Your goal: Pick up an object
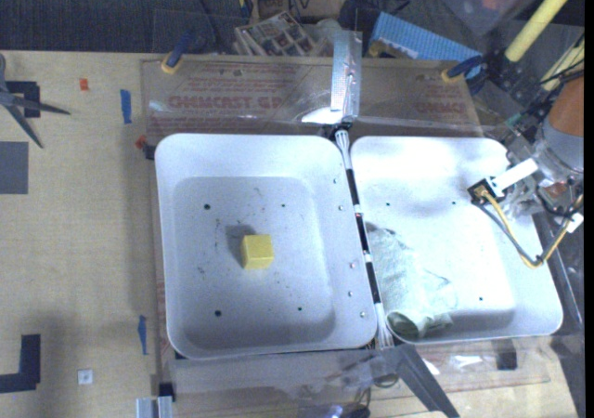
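Bench (74, 249) of pale wood carries two shallow white bins side by side. The left bin (186, 170) holds one thing. The right bin (436, 161) also holds one, and the robot stands over its right rim. The grey arm (568, 133) enters from the view's right, its orange band just showing.

Next in size is a rolled cloth (408, 286), pale grey-green, lying in the right bin against the divider. Its long axis runs from mid-bin down toward the near edge, where the open end of the roll shows. The gripper (540, 195) hovers at the bin's right side, toward the far corner. Whether it is spread or pressed together I cannot tell, and nothing is visibly held.

Smallest is a yellow cube (258, 251), alone near the middle of the left bin, well apart from the gripper.

The cloth is probably the easier target. It lies to the view's left of the gripper and nearer the camera, so the approach would need to close across the roll, not along it.
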